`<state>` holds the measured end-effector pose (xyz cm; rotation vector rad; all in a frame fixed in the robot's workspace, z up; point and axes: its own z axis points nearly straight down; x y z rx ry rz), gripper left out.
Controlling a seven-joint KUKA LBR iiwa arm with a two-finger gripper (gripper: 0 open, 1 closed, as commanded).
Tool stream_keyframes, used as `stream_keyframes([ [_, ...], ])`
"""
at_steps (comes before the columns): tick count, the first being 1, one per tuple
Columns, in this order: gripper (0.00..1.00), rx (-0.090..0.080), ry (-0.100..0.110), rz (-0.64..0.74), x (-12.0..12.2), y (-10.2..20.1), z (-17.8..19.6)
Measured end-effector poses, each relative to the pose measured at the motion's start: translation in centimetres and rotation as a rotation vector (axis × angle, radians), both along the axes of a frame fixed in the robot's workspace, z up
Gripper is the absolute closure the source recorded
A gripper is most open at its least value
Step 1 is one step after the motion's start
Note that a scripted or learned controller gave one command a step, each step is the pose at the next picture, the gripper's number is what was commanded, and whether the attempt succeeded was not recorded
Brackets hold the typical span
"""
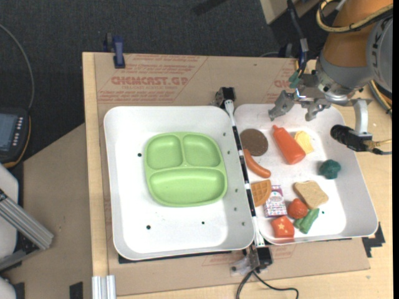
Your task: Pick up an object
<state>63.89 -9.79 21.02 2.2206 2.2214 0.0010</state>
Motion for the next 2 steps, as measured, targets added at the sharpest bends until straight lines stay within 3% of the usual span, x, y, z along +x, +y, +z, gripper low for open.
stream_keyframes([
  [1,0.00,-0.001,-0.003,-0.002,1.0,0.5,-11.0],
  [2,0.00,-0.001,-0.003,0.002,2.9,0.6,-12.4],
])
